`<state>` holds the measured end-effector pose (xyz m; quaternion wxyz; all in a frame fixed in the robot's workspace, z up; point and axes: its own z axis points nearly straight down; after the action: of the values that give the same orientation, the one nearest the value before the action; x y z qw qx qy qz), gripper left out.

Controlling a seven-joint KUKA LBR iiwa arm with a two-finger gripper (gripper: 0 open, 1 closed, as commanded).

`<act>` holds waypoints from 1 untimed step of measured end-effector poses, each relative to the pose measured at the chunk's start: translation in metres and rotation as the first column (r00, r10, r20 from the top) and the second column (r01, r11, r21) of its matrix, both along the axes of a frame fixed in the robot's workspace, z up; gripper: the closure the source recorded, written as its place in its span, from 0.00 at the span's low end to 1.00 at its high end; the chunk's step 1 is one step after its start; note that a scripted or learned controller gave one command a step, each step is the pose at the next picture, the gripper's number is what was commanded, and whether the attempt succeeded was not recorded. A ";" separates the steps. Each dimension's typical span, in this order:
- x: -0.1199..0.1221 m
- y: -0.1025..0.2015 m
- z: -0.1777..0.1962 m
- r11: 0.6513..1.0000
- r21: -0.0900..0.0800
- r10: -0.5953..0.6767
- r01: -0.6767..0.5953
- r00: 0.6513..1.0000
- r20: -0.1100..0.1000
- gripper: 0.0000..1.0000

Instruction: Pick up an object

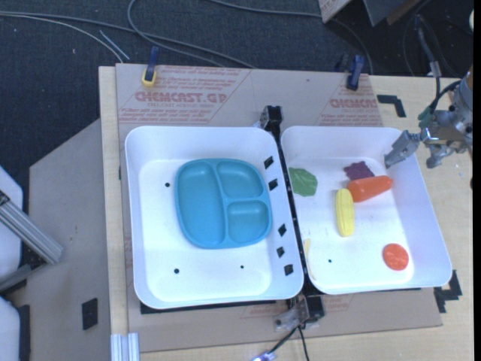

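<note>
The right bin (432,224) holds a green leafy toy (303,181), a purple piece (359,171), an orange carrot (370,188), a yellow corn cob (344,212) and a round orange-red fruit (396,256). My gripper (414,156) hovers over the bin's far right corner, just right of the carrot and purple piece. Its fingers (396,150) are spread open and nothing sits between them.
The left bin (146,239) holds a blue divided plate (223,201). A black divider with clips (279,201) runs between the bins. Cables lie on the dark floor beyond the bench, and cardboard boxes stand at the top right.
</note>
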<state>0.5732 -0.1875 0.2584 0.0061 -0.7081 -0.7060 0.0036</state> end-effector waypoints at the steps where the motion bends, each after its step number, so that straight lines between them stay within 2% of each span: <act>1: 0.002 0.001 0.007 1.000 -0.003 0.003 -0.003 1.000 0.013 0.00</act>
<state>0.5755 -0.1868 0.2658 0.0004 -0.7070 -0.7073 0.0000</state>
